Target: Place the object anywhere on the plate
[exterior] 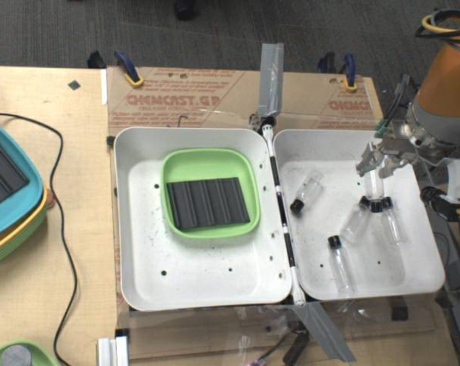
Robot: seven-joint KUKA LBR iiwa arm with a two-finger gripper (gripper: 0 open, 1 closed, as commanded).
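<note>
A: So, going left to right: what sits in the left bin [138, 280]?

B: Just the green plate [210, 164], roughly square with rounded corners, near the middle of that bin. A dark ribbed mat [210, 202] lies across its lower half. Nothing else is on it, so the placing step is not yet done.

A: And the right bin [413, 277]?

B: 4 clear plastic tubes with black caps, as far as I can count. 1 tube [306, 191] lies near the divider, tilted. Another tube [341, 264] lies lower down, cap pointing up-left. 2 more [384, 218] meet at their caps under the hand, though they are so transparent that their outlines blur into the white floor.

A: Where is the hand?

B: The hand [382, 168] hangs over the upper right of that bin, just above that capped pair. Whether it is spread or closed I cannot tell, and I see nothing gripped in it.

A: Which step is this, then?

B: I judge it the pick, still at the start. A tube has to be secured first.

A: What does the next move call for?

B: Dropping squarely onto 1 tube, closing across its narrow body, lifting clear of the divider, then carrying it left over the plate. Being smooth and round, it may well roll or slip.
</note>
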